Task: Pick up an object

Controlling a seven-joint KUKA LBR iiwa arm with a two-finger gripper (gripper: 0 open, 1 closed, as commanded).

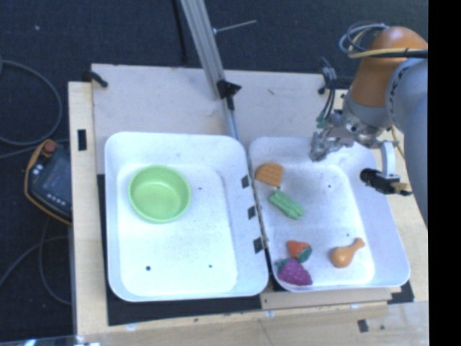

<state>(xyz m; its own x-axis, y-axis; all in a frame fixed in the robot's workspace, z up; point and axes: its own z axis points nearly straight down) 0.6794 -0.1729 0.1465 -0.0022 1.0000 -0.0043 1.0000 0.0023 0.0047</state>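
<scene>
**A:** Why is the gripper [319, 150] where it is?

**B:** It hangs over the far end of the right bin [328, 211], near the rim, with bare white floor under it. I take that as a hover before a descent, not a grasp. Nothing shows in its grip.

**A:** So where are the things it could pick?

**B:** All in that right bin. A tan toy bread slice [269, 174] lies by the inner wall and is the nearest to the gripper. A green toy cucumber [286, 205] sits just beside it, toward the near side. At the near end are a red-and-green toy strawberry [298, 250], purple toy grapes [294, 272] and an orange toy drumstick [346, 252]. The drumstick stands apart from the others, so it looks the easiest to take cleanly.

**A:** And the left bin [180, 258]?

**B:** It holds a green bowl [159, 193], well apart from the gripper.

**A:** What can't you make out?

**B:** Whether the gripper is open or closed: its tip is a dark blur. One slanted view hides its height above the bin floor. The arm [382, 71] is cut off at the right. The strawberry and grapes seem to touch, but I cannot tell for sure.
</scene>
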